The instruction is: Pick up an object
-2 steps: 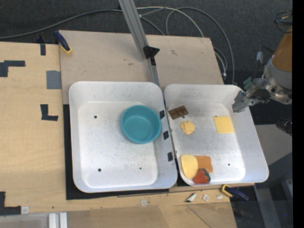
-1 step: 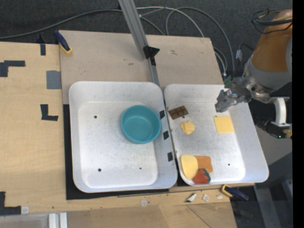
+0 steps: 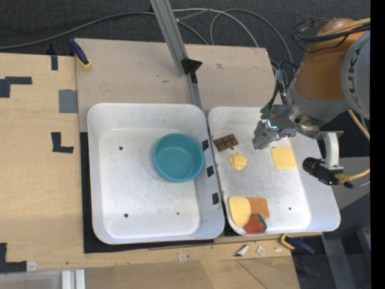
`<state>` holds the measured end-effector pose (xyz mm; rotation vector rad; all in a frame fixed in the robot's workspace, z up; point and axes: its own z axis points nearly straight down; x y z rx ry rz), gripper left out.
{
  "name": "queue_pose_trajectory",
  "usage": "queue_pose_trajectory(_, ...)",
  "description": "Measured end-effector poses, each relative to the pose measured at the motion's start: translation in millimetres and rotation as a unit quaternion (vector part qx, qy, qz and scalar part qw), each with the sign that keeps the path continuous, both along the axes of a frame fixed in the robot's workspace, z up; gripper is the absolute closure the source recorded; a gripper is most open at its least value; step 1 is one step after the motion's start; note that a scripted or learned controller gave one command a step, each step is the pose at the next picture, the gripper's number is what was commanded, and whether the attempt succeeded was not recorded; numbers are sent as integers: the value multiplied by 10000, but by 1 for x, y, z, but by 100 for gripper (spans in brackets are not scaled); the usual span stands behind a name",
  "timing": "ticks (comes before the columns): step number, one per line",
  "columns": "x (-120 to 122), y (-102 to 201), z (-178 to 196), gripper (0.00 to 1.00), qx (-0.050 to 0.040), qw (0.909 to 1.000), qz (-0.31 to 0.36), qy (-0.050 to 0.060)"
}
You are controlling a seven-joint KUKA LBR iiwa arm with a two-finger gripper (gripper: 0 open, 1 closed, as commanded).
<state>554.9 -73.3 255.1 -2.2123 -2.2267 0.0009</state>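
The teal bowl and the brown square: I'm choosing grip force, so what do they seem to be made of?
The teal bowl in the left bin looks like smooth moulded plastic: even colour, soft sheen on its rim. The brown square in the right bin looks like a toy chocolate piece, probably rigid plastic, judging by its scored grid; too small to be sure.
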Motion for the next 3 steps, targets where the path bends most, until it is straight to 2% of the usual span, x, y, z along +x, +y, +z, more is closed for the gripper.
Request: queue_pose_trajectory(3,-16,164,-5,100,-3,10000,4,4)
